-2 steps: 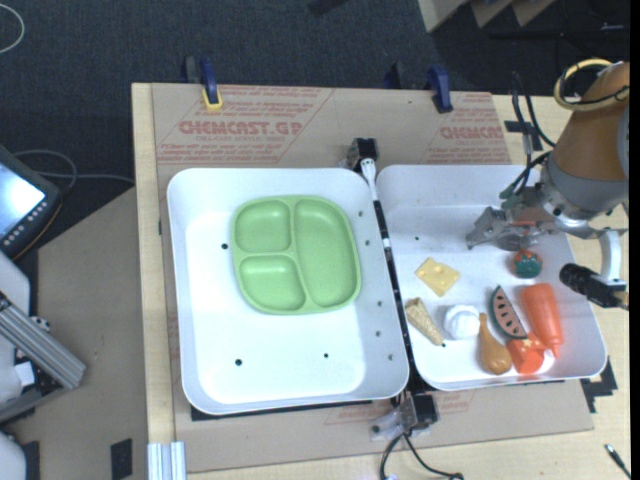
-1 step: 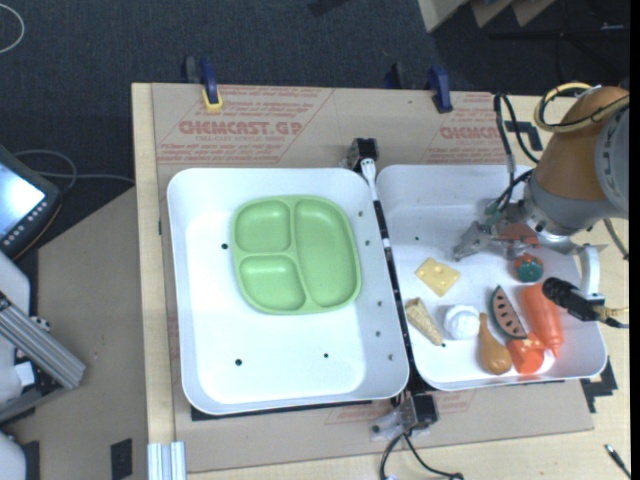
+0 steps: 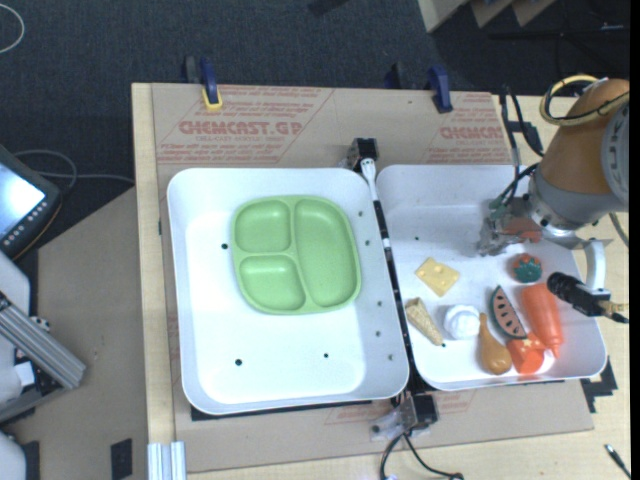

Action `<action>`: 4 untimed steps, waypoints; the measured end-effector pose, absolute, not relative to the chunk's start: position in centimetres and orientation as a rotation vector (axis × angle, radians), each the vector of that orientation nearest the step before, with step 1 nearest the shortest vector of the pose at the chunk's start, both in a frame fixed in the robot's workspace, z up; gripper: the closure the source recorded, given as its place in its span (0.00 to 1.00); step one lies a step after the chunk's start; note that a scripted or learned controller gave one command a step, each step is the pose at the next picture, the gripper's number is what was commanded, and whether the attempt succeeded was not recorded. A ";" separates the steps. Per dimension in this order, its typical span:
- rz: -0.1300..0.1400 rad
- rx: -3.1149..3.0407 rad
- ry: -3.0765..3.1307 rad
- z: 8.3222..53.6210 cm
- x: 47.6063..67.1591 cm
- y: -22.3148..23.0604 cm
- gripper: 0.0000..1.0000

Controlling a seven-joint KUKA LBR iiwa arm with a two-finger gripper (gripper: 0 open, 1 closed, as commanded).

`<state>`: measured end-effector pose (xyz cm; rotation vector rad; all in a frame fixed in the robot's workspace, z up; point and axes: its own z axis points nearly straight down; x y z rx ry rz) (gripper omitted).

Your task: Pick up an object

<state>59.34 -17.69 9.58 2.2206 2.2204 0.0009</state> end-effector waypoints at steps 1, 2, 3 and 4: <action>0.004 2.216 2.217 15.4 60.3 -18.0 1.00; 0.004 2.215 2.219 21.2 61.2 -17.4 1.00; 0.004 2.217 2.219 22.6 61.3 -17.4 1.00; 0.000 2.217 2.229 21.6 62.2 -12.2 1.00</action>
